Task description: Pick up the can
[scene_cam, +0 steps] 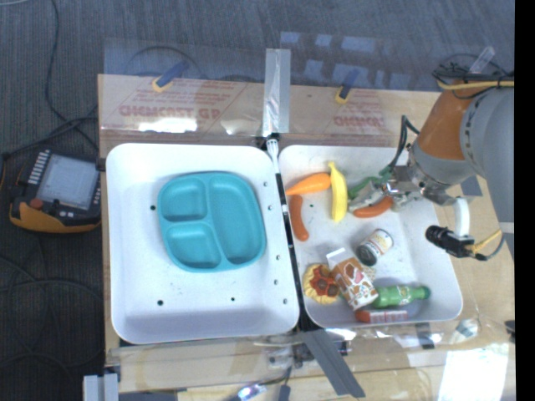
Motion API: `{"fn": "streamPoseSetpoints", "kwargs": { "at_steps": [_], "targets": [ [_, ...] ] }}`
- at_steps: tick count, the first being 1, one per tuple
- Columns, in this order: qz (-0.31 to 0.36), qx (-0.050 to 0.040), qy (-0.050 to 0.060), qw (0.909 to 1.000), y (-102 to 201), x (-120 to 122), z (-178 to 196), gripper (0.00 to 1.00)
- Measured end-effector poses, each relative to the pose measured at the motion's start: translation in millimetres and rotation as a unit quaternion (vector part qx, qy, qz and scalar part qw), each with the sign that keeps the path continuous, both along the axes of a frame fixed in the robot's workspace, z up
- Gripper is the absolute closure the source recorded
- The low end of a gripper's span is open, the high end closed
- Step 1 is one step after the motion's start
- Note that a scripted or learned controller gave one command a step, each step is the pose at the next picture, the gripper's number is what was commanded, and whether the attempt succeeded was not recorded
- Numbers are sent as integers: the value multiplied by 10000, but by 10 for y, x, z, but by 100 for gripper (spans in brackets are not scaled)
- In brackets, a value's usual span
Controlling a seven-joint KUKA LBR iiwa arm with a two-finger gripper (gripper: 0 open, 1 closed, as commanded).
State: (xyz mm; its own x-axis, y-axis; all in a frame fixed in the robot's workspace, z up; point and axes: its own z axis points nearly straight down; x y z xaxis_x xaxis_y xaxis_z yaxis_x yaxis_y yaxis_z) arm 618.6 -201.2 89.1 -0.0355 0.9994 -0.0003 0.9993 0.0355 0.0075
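The left bin [125,249] holds a blue divided plate [211,220]. The right bin [443,286] holds the food clutter. The hand [386,192] sits over the upper right bin, near a carrot [372,210]; its grip cannot be told. The can [374,246] lies apart, mid-bin, below the hand.

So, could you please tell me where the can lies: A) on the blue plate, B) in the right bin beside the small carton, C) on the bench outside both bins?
B: the can lies in the right bin, just up-right of the small carton.
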Motion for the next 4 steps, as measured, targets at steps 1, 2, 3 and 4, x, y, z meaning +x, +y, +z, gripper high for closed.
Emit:
{"fn": "streamPoseSetpoints", "kwargs": {
  "at_steps": [1,2,3,4],
  "targets": [
    [-2114,108,40,9773,-36,372,29,0],
    [-2127,26,12,9771,-114,352,109,100],
    [-2115,0,25,9774,-114,348,197,100],
    [-2334,-12,38,9724,-137,499,1258,100]
  ]
}}
